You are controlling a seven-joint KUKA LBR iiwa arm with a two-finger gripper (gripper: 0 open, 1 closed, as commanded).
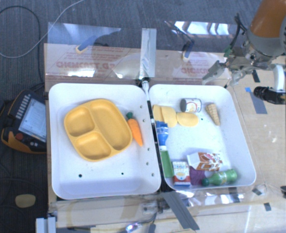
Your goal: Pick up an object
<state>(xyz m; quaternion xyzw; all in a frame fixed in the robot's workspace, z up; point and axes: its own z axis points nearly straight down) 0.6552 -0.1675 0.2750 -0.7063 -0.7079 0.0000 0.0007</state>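
Jaws spread, gripper (pixel 222 74) above right bin's (pixel 240 130) far rim

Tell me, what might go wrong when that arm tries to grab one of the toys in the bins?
Three things, likely. The gripper hangs outside the right bin, above its far rim, so it could clip that rim coming down. The items at the near edge, a small carton, a purple piece and a green bottle, sit packed together, so the gripper may nudge neighbours or catch two. The carrot leans against the yellow plate, leaving little room on that side.
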